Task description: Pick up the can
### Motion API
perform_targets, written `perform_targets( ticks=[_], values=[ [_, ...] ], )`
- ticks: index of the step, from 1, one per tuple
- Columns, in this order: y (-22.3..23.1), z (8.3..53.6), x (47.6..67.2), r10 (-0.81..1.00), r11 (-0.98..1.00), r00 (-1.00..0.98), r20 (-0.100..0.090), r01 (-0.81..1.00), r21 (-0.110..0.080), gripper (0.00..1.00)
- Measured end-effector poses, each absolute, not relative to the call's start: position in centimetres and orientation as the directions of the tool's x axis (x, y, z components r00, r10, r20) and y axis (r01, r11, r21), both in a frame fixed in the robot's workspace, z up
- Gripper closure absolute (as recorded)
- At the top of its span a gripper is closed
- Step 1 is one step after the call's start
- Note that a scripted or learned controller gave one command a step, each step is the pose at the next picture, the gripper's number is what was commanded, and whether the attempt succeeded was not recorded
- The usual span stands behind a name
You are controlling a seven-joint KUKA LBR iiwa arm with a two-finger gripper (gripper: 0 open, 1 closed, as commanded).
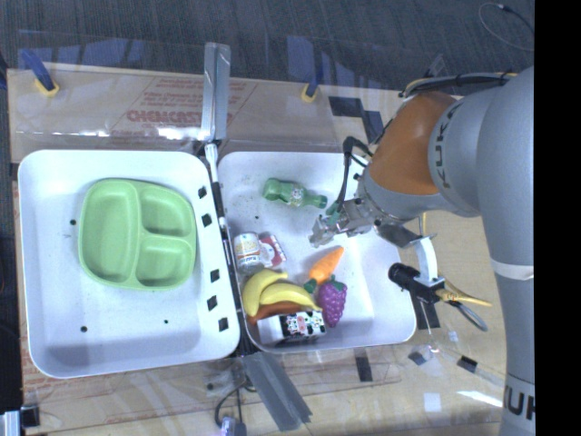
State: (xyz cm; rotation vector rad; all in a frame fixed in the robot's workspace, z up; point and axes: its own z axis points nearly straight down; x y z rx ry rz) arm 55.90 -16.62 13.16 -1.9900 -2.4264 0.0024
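While the can (pixel 247 249) lies near the right bin's (pixel 386 330) left wall, just above the bananas (pixel 270 292), the gripper (pixel 329 228) hangs to its right above the carrot (pixel 326 263); its state I cannot tell.

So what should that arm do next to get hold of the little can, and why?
Probably slide left and a little toward the camera. The gripper hangs over the right bin near the carrot, while the can lies apart from it by the divider, just above the bananas. It needs to be over the can before lowering.
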Motion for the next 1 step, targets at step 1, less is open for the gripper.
perform_targets(
  ticks=[1],
  values=[
    [-12.67, 9.12, 54.99, 0.980, 0.197, -0.197, 0.001, 0.980, -0.003, 1.00]
  ],
)
